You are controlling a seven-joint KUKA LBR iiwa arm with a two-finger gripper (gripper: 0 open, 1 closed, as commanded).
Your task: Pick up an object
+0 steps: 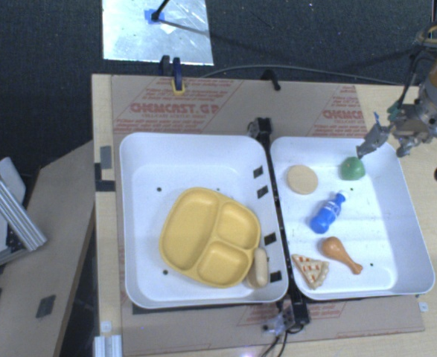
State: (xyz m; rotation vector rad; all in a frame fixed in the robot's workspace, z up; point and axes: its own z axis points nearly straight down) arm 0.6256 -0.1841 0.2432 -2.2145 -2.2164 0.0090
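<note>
Green rounded toy, small and plastic-looking [352,168] — is that the likeliest pick?

— From the camera view I'd judge so. It lies in the right white bin [408,199], near the back wall, and the end effector [386,143] hovers just beside it, up and to the right, with two fingers spread and nothing between them.

— How will it handle?

— Probably light and stiff, with a smooth curved skin that could slip; I'd close across its widest middle.

— What else shares that bin?

— A flat tan round biscuit-like disc [303,179], a blue plastic bottle with a white cap [327,212], an orange-brown toy drumstick [342,254] and a toy pizza slice [311,270], all apart from the green one.

— And the left white bin [140,169]?

— A yellow divided plastic tray [211,236] with a pale bread-roll-shaped piece [260,267] touching its right edge. Both bins sit on the table [69,199].
</note>
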